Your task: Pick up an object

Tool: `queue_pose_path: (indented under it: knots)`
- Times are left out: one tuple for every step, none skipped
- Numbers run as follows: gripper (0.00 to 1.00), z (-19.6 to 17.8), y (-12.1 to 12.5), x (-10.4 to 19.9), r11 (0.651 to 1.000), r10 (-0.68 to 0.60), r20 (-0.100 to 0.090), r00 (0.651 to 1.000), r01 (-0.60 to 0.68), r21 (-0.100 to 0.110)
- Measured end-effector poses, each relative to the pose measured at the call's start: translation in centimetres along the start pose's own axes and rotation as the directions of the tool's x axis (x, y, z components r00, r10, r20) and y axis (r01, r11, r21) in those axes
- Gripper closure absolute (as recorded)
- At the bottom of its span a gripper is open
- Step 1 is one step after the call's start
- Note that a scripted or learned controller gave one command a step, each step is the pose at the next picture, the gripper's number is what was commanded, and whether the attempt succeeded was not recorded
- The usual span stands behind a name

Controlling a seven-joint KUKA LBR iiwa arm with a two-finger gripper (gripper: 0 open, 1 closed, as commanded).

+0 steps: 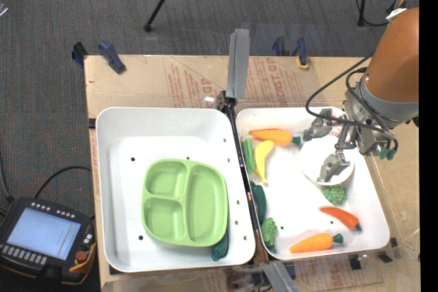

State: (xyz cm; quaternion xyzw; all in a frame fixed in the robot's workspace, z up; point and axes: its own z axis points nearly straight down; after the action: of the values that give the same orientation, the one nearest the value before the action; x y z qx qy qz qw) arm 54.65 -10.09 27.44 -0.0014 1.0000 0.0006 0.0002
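Risk notes, scanning left to right. Left bin point(113, 130) is carrying a green divided plate point(185, 202), with a dark green veg point(220, 249) tucked at the plate's near right corner; none of that is in play right now.

Right bin point(378, 215) is where the candidates are lying: a yellow banana point(263, 159) and a green pod point(248, 155) along the left wall, an orange carrot point(272, 137) at the far side, a dark cucumber point(259, 200) and a broccoli point(269, 230) near the divider, a second carrot point(314, 242) at the near edge, a red pepper point(341, 217), and a small green floret point(335, 194) touching the near rim of a white bowl point(312, 162).

Gripper point(335, 167) is hanging over that bowl, fingers looking slightly parted with nothing between them, though that's my read from a steep angle.

Likely failure modes from here:
- Descending straight down, it's closing on the bowl's rim or on air, since no object seems to be sitting inside.
- A finger catching the rim is tipping or shoving the bowl into the floret and pepper.
- Going for the floret, one finger is landing on the rim because they're touching.
- Smooth toy veg could be squirting out of a shallow pinch.
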Motion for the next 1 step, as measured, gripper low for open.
queue_pose_path:
  knots:
    - [0.00, 12.55, -2.88, -1.77, 1.000, -0.022, -0.012, 1.000, 0.022, -0.003]
